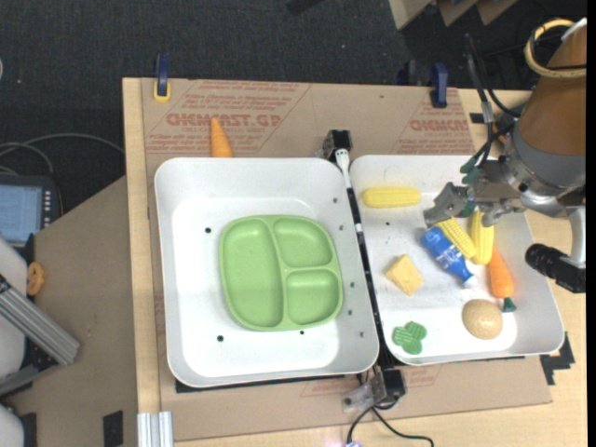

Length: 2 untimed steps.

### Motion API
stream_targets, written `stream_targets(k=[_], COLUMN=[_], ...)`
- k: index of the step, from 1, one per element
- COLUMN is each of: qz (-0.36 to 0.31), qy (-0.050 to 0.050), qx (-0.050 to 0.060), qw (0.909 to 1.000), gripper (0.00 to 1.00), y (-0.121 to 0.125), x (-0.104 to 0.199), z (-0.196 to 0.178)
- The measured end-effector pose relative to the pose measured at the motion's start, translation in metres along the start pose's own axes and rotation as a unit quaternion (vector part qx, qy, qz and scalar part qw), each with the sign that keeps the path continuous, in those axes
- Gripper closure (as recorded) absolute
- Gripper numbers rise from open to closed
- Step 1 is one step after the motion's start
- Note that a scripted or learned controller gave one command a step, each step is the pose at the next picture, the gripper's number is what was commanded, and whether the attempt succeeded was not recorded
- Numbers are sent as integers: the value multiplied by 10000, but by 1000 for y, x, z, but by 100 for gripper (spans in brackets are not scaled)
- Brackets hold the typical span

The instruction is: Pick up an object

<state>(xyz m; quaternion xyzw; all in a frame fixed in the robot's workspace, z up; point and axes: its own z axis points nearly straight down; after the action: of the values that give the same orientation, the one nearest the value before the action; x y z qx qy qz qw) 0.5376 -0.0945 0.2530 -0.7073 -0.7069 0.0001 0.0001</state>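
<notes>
Crowding is your risk: the pincer (463, 209), spread wide, hangs over touching corn cobs (470, 236) and blue packet (445, 252).

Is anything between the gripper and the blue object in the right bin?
Nothing separate blocks it: the gripper hangs just above the blue object. But yellow corn pieces crowd against it, and a carrot lies close by.

We read red print on the cardboard sheet (279, 110) under the bins, roughly "CHEMAST.GP" at left; the same print recurs, partly cut off, at right.
</notes>
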Motion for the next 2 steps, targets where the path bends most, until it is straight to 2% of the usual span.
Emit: stream_targets(k=[1,2], qz=[30,-23], qy=[9,-5], qx=[64,-24], qw=[10000,10000], gripper=[0,0], y=[-24,30], x=[-57,-27], z=[159,169])
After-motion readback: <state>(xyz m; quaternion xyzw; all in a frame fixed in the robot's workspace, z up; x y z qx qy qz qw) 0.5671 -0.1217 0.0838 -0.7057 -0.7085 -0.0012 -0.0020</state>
